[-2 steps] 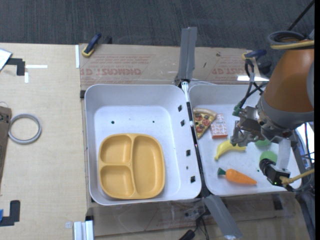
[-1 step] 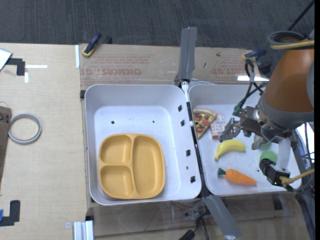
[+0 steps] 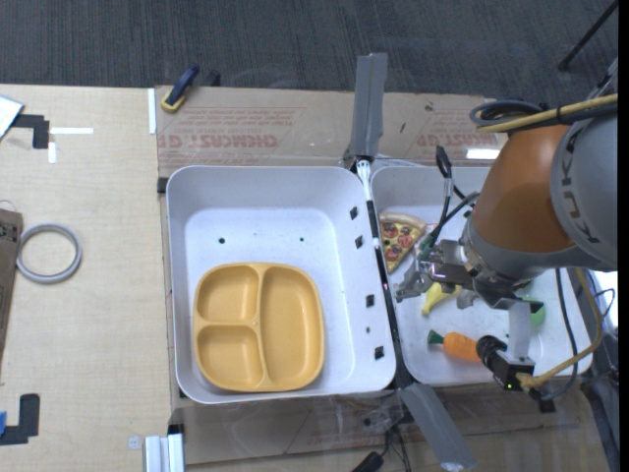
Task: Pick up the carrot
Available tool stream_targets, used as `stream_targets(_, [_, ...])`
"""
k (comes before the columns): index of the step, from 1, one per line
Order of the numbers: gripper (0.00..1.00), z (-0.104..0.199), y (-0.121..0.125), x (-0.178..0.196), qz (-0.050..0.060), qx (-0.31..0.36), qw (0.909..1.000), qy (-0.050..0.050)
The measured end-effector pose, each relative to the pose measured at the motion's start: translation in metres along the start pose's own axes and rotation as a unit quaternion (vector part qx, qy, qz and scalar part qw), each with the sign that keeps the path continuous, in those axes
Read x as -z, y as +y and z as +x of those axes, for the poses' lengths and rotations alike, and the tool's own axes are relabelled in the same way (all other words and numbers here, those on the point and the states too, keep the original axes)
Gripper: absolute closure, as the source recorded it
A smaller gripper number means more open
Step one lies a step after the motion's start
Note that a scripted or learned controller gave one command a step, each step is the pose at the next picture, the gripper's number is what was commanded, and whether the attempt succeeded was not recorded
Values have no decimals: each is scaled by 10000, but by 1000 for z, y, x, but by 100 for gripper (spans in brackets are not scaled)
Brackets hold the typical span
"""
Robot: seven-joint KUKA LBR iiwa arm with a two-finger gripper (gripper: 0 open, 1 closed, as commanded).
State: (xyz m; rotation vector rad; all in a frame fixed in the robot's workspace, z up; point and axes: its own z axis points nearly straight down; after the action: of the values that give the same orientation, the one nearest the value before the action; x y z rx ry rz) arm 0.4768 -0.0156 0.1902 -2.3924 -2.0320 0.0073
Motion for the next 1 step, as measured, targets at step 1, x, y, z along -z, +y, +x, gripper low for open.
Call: stream_targets(1, [0, -25, 5, 116, -13, -2179, 9760, -4])
